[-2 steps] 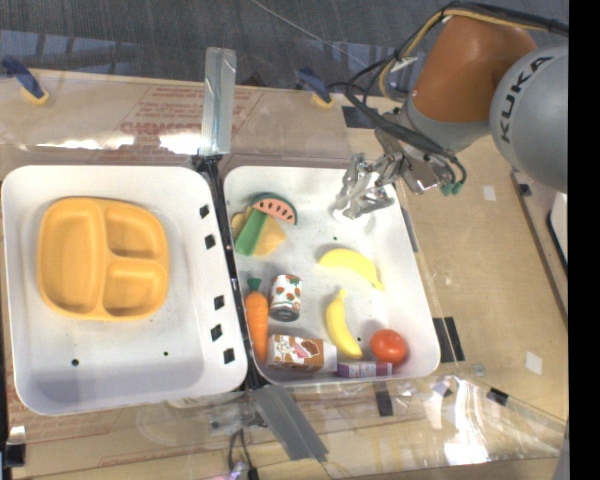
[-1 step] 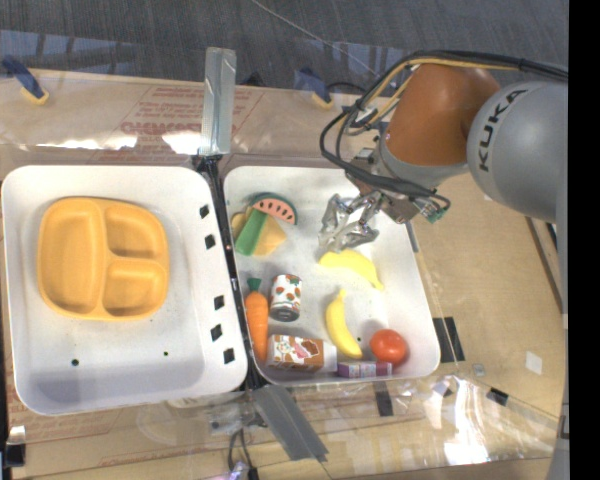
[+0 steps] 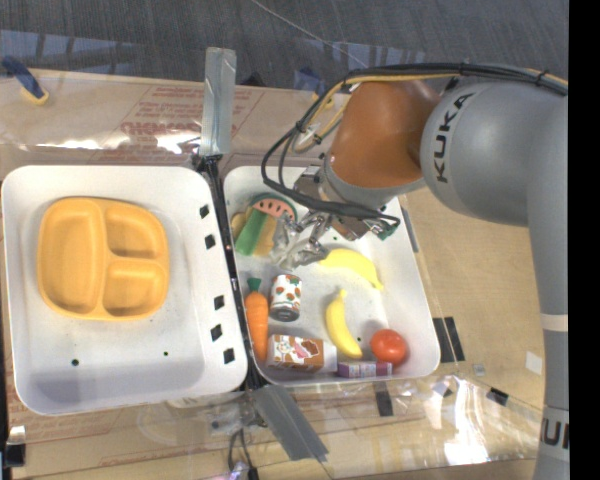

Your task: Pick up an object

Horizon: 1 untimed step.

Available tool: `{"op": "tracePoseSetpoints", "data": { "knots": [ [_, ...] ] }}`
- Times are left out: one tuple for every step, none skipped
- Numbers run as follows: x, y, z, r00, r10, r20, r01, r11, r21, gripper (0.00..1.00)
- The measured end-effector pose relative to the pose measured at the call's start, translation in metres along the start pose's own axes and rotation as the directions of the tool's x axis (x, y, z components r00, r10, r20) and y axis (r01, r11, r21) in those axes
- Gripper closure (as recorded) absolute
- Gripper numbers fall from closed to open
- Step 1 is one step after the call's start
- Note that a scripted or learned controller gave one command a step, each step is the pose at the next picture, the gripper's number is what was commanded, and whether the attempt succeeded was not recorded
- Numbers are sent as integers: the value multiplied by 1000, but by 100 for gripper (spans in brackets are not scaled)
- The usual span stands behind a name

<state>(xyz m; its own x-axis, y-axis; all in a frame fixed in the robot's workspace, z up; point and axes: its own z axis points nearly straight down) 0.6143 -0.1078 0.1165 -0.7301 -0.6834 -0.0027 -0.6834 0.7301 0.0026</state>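
Note:
The right bin holds several toy foods: a watermelon slice, a green piece, two bananas, a carrot, a small can, a tomato, a printed box and a purple item. My gripper hangs low over the bin's upper middle, between the green piece and the upper banana. Its metal fingers point down-left, just above the can. Nothing shows clearly between them.
The left bin holds a yellow divided plate. A black divider with clips runs between the bins. Cables loop around the orange wrist. Taped plastic sheeting covers the bench around the bins.

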Motion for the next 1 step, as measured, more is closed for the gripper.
{"op": "tracePoseSetpoints", "data": {
  "knots": [
    [25,-28,-35,887,-462,-2,462,887,4,100]
  ]
}}
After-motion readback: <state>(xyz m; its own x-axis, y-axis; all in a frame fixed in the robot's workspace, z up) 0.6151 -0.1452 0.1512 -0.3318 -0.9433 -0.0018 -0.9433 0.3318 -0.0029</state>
